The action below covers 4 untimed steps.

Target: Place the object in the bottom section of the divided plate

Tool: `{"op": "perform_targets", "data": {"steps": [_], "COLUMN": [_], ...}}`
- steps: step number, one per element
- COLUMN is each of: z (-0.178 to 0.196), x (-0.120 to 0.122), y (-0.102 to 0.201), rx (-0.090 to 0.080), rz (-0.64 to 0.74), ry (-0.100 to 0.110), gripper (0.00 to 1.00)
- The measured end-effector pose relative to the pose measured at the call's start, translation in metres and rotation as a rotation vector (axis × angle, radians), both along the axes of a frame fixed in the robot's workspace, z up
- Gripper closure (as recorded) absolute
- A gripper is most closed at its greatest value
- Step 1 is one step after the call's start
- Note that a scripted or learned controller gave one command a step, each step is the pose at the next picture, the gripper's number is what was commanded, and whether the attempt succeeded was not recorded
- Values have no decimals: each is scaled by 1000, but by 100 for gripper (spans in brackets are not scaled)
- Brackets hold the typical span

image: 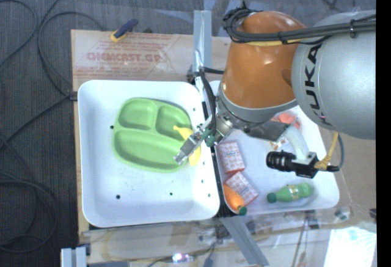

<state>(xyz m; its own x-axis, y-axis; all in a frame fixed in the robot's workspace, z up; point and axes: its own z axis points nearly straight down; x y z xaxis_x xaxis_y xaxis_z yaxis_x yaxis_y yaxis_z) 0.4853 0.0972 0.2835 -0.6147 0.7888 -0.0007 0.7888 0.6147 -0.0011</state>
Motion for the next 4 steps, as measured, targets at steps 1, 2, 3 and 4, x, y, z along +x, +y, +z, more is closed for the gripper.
{"op": "perform_targets", "data": {"steps": [1,2,3,4], "z": [0,0,0,0], "x": [0,0,0,0], "y": [0,0,0,0], "rx": [0,0,0,0], "rz": [0,0,0,0], "ry": [0,0,0,0], "gripper": [0,0,0,0]}}
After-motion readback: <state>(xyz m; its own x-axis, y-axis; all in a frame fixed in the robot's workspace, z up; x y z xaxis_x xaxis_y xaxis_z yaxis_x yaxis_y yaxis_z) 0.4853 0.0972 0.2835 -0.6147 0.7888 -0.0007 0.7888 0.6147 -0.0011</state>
